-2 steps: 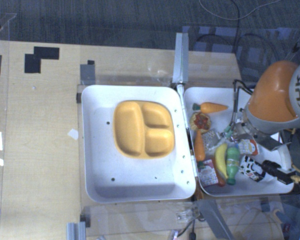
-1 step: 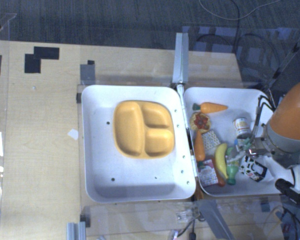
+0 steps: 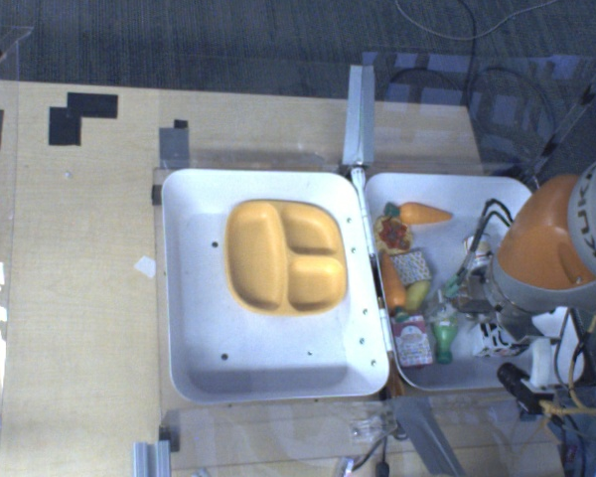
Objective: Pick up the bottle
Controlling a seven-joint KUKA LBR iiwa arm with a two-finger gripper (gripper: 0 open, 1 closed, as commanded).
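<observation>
The bottle (image 3: 444,338) is small and green. It stands near the front edge of the right bin (image 3: 497,189), beside a red and white carton (image 3: 412,345). My gripper (image 3: 464,291) hangs from the grey arm with the orange band, which reaches in from the right. It sits just above and slightly right of the bottle's top, low inside the bin. I cannot tell whether it touches the bottle.
The right bin also holds a carrot (image 3: 424,213) at the back, a red and yellow toy (image 3: 392,233), a checkered box (image 3: 411,265) and orange and yellow fruit (image 3: 395,291) along its left wall. A yellow divided plate (image 3: 283,256) lies in the left bin (image 3: 194,296).
</observation>
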